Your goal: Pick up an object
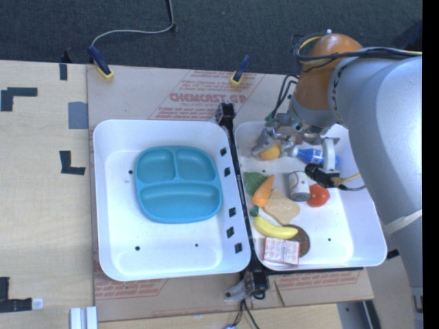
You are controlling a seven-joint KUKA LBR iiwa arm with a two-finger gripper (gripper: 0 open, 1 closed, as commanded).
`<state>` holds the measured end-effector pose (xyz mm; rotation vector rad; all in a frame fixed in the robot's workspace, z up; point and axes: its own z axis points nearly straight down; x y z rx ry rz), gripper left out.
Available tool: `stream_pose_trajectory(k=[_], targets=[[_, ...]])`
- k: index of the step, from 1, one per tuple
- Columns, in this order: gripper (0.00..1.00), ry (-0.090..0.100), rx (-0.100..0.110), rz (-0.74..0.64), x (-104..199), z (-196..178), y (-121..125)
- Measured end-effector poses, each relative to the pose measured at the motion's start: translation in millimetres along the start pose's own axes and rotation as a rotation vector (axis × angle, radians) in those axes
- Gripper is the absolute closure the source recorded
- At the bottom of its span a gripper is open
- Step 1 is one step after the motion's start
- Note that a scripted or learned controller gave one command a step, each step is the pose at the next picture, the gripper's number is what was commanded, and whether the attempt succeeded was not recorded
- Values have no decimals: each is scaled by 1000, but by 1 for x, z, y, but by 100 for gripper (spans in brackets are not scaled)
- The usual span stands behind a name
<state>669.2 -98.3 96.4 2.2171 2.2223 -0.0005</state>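
Red-and-white packet [282,252] sits at the right bin's [357,249] front edge, touching a brown disc [302,240] and just below a banana [276,229]. Further back: tan bread slice [282,208], carrot [263,191], green piece [253,181], metal can [299,187], red item [318,195]. Gripper [269,146] is low at the bin's back-left over a yellow-orange object [270,152]; finger state: cannot tell. Looks like the grasp step; next needs a firm close, then a lift. Left bin [113,204] has a blue divided plate [178,184]. Cardboard on the tabletop reads "CHEMCAST" [199,98].
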Motion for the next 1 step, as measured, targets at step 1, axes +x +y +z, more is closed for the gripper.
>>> stream_pose_trajectory(k=[1], targets=[[100,2,0,0,49,-89,-33]])
